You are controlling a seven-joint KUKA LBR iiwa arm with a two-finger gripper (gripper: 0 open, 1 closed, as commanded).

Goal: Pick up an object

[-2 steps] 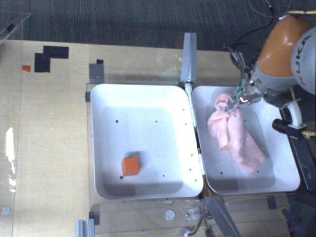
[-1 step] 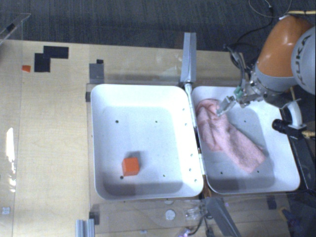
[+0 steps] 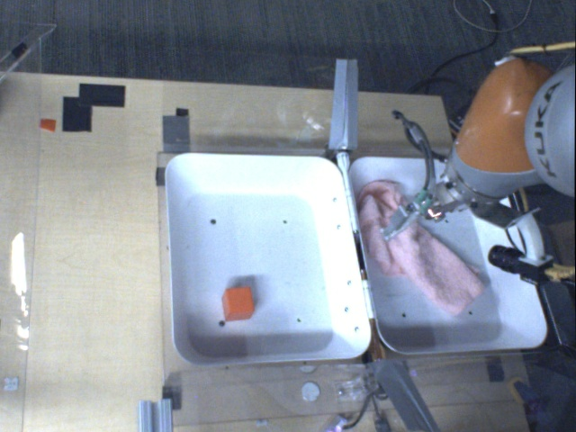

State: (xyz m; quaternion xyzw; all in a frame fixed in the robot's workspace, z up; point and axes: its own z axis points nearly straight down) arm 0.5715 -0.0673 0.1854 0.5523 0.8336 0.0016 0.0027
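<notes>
On the grey arm (image 3: 549,142), at the right edge, part of a name reads "KUK" in black letters running down the casing; I can read no other writing from here. Below the orange band (image 3: 499,120) the wrist reaches down to the pincer (image 3: 403,221), which sits over the upper left part of the right bin (image 3: 517,331). Its tips are down on the pink cloth (image 3: 423,259), at the bunched upper end, and a fold of cloth seems gathered around them, but whether the pincer is clenched on the fabric or merely pressing into it I cannot tell.

The pink cloth lies in the right bin, its long axis running on a slant from the bin's upper left corner, hard by the divider between the bins, down toward the lower right. The upper end is thick and rumpled; the lower end is flatter and squared off, pointing to the bin's lower right corner.

In the left bin (image 3: 189,241) a small orange block (image 3: 238,303) rests near the lower edge, left of middle, well apart from the cloth. On the desk (image 3: 90,286), toward its upper left corner, are black patches (image 3: 90,103) and a small orange square (image 3: 48,125).
</notes>
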